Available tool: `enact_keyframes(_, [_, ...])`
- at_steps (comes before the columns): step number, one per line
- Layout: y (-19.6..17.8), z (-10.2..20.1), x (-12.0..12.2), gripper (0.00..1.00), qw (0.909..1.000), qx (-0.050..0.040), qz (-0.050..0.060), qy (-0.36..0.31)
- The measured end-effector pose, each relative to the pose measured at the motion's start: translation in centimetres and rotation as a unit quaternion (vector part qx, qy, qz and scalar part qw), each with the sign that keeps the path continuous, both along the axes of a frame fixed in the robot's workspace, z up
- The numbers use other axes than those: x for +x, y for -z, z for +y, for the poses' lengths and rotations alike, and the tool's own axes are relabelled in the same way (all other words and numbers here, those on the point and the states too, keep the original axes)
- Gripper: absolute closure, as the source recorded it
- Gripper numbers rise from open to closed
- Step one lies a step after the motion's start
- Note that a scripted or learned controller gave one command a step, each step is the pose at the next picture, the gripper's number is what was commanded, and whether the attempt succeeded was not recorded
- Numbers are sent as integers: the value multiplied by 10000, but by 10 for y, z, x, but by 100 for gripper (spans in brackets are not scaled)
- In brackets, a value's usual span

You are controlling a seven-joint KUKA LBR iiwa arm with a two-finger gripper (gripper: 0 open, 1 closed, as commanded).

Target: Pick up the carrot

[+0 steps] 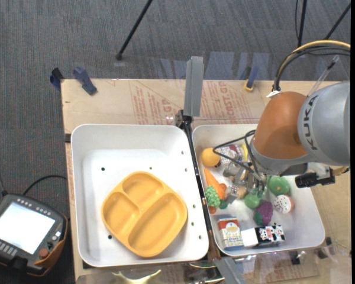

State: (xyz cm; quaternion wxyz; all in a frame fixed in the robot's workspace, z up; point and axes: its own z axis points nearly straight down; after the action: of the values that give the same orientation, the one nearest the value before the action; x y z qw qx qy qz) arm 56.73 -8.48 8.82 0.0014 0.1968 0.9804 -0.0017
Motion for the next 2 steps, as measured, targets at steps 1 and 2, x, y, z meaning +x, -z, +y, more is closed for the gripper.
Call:
enact_keyframes(1, [1,-1,-36,0,9614,19,26,2752])
enact_keyframes(2, [-8,0,-35,100,9621,17,30,2727])
